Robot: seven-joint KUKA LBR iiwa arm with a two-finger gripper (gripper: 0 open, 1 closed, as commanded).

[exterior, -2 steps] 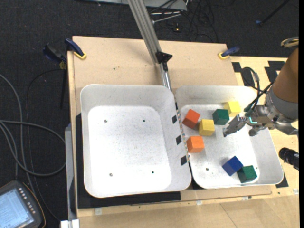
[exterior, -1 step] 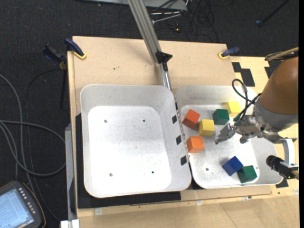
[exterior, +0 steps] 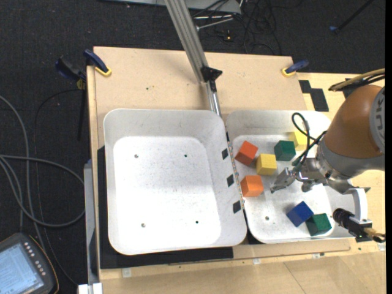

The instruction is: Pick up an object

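We logged the claw low over the right bin, its fingers apart and nothing between them. The arm reached in from the right, its wrist hanging above the bin's middle.

Blocks lay scattered in that bin. An orange block sat at the far left, a yellow block just right of it, and a dark green block farther right. A second orange block lay near the bin's left wall, just left of the claw tips. A blue block and a green block touched each other at the near right. The left bin sat alongside on the desk.

We judged the nearer orange block the likeliest target. It looked small, rigid and light, probably painted wood or foam, with flat faces that should grip well. We would take it across two opposite flat sides. The bin wall beside it left little room for a finger on that side.
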